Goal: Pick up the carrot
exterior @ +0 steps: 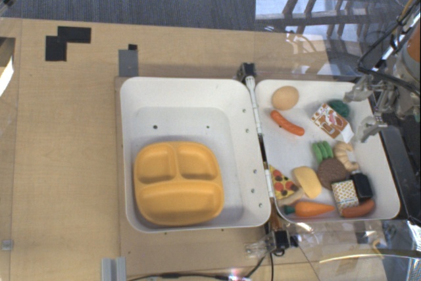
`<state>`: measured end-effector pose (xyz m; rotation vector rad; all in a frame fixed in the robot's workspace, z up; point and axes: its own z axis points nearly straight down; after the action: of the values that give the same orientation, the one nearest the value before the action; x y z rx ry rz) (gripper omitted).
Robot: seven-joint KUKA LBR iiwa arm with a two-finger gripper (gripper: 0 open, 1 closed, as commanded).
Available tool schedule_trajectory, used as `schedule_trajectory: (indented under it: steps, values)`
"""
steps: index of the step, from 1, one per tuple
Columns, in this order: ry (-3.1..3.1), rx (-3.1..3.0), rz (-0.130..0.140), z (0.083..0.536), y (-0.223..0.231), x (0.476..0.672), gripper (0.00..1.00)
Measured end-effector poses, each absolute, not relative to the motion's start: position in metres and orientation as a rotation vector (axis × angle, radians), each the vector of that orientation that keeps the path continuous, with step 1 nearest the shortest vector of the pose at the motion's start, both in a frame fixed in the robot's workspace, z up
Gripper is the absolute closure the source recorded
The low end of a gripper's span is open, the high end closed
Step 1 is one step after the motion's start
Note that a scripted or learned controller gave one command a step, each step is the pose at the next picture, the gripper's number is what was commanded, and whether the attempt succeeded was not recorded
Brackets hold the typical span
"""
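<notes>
I see the carrot (314, 209) lying flat at the near edge of the right bin (388, 176), its long axis running roughly left-right, green top toward the pizza slice (283, 185) and orange body pointing at a sausage (358, 208) beside it. It is well below and to the left of my fingers (370, 116), which sit at the bin's far right rim, near the small printed box (331, 121). Between the fingers and the carrot lie the green beans (321, 151), a brown cookie-like piece (332, 172), a yellow wedge (307, 181) and a checkered block (344, 193). I cannot tell whether the fingers are apart or together; they hold nothing I can make out. The arm reaches in from the right with its wrist above the rim. My judgement: I need to travel toward the near edge and close across the carrot's short width.
</notes>
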<state>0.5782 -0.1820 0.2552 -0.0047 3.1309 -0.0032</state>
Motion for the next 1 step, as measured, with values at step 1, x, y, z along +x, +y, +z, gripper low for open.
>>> schedule_trajectory:
  steps: [1]
  values:
    - [3.121,-0.22,-0.005,0.093,-0.1493,0.5035,0.0]
